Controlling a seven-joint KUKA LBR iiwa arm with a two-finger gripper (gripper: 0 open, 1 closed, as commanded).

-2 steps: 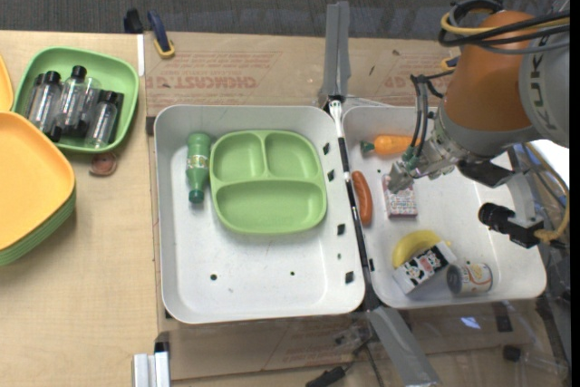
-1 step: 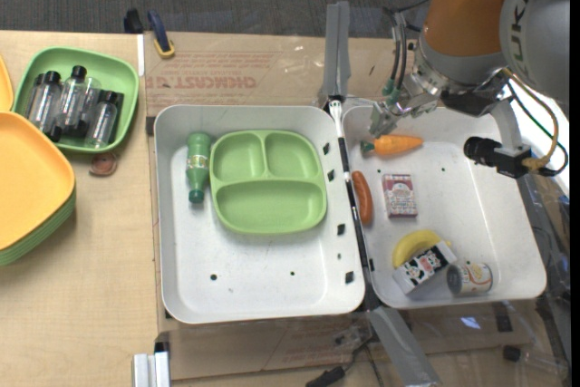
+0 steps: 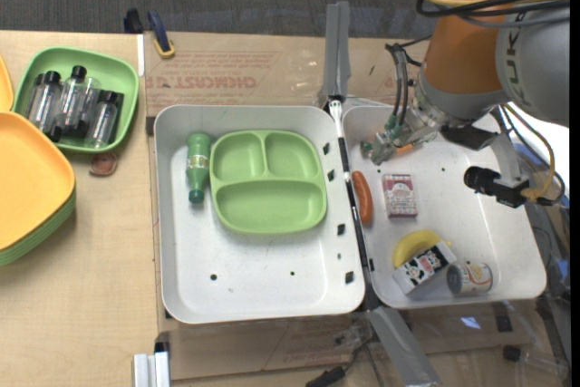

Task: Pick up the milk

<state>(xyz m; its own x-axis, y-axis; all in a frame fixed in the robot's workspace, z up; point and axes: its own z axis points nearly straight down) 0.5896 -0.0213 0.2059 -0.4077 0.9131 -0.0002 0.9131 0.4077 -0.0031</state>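
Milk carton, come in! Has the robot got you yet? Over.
End effector at right bin's top left, nothing held. Milk carton lies untouched near front, banana and can touching.

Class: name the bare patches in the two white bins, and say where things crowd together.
Left bin: bare floor below the green divided plate. Right bin: bare patch right of the red card box. Crowded: its near edge, with banana, milk and can.

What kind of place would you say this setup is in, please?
Probably a robotics lab test bench: a KUKA arm reaches over two white bins holding toy groceries such as a milk carton and a green divided plate.
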